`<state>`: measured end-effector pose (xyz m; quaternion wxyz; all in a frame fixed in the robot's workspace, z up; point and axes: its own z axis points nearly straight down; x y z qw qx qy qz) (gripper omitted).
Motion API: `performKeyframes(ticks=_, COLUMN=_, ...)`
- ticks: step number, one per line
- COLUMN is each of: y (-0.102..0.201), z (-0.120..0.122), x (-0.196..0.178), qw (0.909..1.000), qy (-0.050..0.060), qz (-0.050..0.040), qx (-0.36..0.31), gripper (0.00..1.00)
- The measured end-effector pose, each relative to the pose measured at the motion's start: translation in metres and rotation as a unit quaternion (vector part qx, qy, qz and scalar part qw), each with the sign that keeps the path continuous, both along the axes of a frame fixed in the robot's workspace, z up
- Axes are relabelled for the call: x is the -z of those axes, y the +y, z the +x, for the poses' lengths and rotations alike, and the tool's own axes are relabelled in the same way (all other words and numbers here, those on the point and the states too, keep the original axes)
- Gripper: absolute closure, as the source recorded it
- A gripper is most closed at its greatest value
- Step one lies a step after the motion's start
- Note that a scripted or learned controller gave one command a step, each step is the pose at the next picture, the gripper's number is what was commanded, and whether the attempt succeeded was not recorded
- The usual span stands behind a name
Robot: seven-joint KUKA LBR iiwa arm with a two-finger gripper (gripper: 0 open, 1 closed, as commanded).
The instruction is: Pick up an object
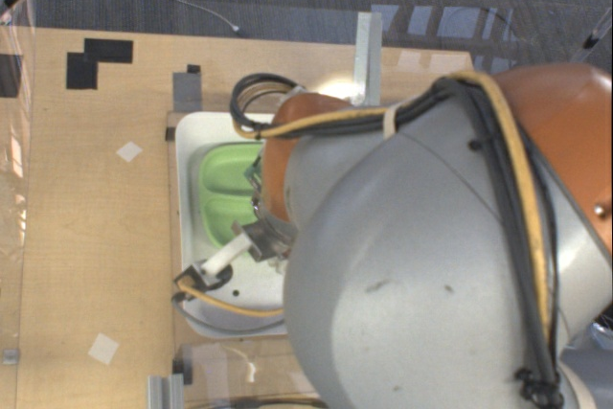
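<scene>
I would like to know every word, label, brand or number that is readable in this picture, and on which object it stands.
None: no word, number or brand can be read.
The black blocks on the bench are plain shapes, not letters.
The arm, the white bin and the green object carry no readable label.

The bench point(86, 235) is being lit evenly and fairly brightly from overhead. A glare patch is being thrown on the white bin point(192, 206) rim at about 12 o'clock of the bin. Soft shading is being cast inside the bin beneath the arm point(421, 254). The arm, close to the lens, is being rendered slightly soft; bench grain is being resolved sharply.
</scene>
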<state>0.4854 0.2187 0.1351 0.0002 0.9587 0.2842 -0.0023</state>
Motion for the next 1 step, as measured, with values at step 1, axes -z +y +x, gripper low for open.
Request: performKeyframes(ticks=1, y=0.0166, z=0.0018, x=-0.0605, qw=0.9899, qy=-0.003, qz=0.0024, qx=0.141, gripper=1.00)
